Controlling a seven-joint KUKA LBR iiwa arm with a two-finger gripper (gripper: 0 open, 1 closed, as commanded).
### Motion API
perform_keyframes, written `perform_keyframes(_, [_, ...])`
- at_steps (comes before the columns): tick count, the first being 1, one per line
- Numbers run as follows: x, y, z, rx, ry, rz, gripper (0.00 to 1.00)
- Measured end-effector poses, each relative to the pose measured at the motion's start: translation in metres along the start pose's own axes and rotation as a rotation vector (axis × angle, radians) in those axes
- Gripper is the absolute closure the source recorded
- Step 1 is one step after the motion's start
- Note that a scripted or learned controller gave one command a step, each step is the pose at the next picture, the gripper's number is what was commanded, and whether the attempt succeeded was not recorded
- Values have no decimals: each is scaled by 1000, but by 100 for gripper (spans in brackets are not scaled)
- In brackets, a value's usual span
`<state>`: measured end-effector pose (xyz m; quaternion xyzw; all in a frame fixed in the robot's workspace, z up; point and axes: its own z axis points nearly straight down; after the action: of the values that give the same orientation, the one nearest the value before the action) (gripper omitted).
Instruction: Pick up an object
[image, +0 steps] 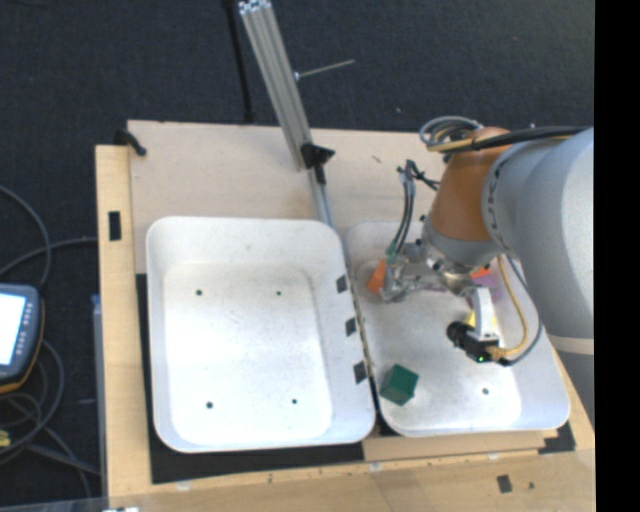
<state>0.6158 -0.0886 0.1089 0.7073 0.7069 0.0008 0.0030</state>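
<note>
Gripper (392, 281) low in right bin (520, 400) (green block (400, 384) nearby)

The arm (545, 215) is a fat grey tube with an orange band (462, 195) above the wrist. Green and black cables (404, 215) loop beside it, and a yellowish cable (520, 320) trails lower.

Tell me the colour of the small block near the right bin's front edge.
Green block, seen clearly in the camera view.
</note>
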Motion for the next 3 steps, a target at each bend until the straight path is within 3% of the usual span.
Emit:
perform_keyframes(1, [0, 0, 1, 1, 0, 0, 0])
perform_keyframes(2, [26, 19, -93, -5, 3, -6, 0])
perform_keyframes(3, [-10, 33, 1, 2, 2, -2, 0])
